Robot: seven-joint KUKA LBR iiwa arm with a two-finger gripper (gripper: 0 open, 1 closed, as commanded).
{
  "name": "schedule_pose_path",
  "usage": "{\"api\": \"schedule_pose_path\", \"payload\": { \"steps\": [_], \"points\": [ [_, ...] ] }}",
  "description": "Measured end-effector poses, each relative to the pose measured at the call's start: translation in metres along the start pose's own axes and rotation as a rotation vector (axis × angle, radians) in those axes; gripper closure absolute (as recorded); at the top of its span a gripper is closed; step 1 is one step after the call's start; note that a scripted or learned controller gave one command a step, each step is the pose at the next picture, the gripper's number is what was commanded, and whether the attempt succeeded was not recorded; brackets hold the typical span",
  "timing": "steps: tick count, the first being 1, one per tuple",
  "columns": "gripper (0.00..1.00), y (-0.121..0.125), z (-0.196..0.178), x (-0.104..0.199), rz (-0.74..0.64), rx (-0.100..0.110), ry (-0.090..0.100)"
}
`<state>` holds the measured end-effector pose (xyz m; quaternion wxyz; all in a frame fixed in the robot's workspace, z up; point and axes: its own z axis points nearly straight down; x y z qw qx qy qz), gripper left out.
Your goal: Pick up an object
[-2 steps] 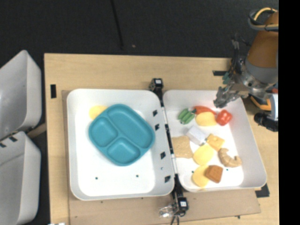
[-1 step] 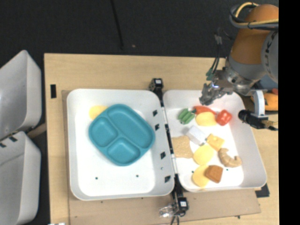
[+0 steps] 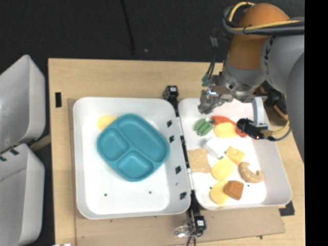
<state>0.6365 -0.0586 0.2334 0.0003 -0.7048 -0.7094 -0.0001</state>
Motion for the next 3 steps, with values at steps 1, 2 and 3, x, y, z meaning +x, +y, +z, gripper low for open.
{"api": "schedule_pose_path", "payload": {
  "steps": [1,2,3],
  "points": [
    [1.00,-0.004,0.001,0.013,0.003,0.001,-0.001],
    [1.00,0.001,-0.018,0.013,0.002,-0.003,-0.001],
    [1.00,-0.006,-0.001,0.010,0.006,0.000,-0.003]
  ]
}}
